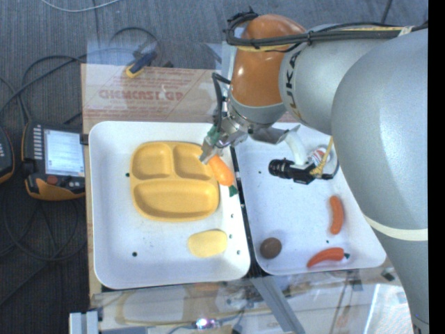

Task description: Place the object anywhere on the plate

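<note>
One carrot (221, 170) slants just under the claw (209, 152), at the right rim of the plate (167, 202); whether it is gripped, I cannot tell.

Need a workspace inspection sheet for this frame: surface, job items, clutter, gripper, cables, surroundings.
Surface: left white bin and right white bin, side by side.
Job's things: yellow three-compartment plate in the left bin; orange carrot at the plate's right rim, beside the wall between the bins.
Clutter: pale yellow oval piece in the left bin, in front of the plate; brown ball, orange sausage and red sausage in the right bin.
Grippers: gripper at the carrot's upper end, over the plate's right corner; grip cannot be judged.
Cables: white cable on the carpet; black cable along the arm.
Surroundings: teach pendant left of the bins; cardboard sheet behind them.
</note>
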### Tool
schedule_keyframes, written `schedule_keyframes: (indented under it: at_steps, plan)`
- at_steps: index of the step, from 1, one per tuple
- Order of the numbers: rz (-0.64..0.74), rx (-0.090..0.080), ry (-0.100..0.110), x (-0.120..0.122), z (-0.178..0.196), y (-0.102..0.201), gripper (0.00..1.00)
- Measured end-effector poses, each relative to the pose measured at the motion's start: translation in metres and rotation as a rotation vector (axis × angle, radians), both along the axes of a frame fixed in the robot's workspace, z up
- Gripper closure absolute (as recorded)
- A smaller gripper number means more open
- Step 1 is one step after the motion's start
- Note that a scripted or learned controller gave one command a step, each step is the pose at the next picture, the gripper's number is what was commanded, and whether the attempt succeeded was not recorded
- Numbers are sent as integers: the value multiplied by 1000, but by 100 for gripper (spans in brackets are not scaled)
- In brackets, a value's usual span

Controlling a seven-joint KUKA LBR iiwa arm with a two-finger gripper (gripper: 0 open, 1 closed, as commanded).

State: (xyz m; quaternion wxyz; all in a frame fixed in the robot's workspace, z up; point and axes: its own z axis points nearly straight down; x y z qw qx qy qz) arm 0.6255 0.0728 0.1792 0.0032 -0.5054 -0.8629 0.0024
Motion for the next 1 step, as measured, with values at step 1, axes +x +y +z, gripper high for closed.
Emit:
schedule_keyframes:
  at_steps: [1]
  plan:
    - [0,1,-1,0,0,0,0]
